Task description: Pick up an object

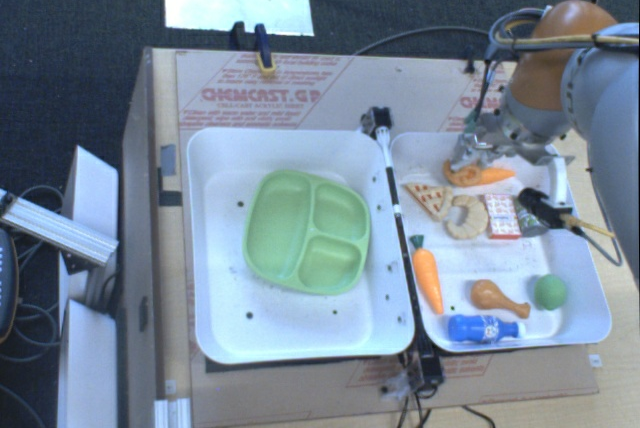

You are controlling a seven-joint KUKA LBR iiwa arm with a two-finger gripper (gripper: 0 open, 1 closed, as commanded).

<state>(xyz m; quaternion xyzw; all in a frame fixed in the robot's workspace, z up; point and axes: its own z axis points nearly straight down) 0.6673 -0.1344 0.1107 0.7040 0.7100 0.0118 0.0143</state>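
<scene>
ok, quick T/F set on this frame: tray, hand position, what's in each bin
1. The green tray lies in the left bin. True.
2. The hand is over the left bin. False: it is at the back of the right bin, by an orange toy.
3. A carrot lies in the right bin near the divider. True.
4. The blue bottle stands upright. False: it lies on its side at the front.
5. The green ball sits on the tray. False: it is in the right bin.
</scene>
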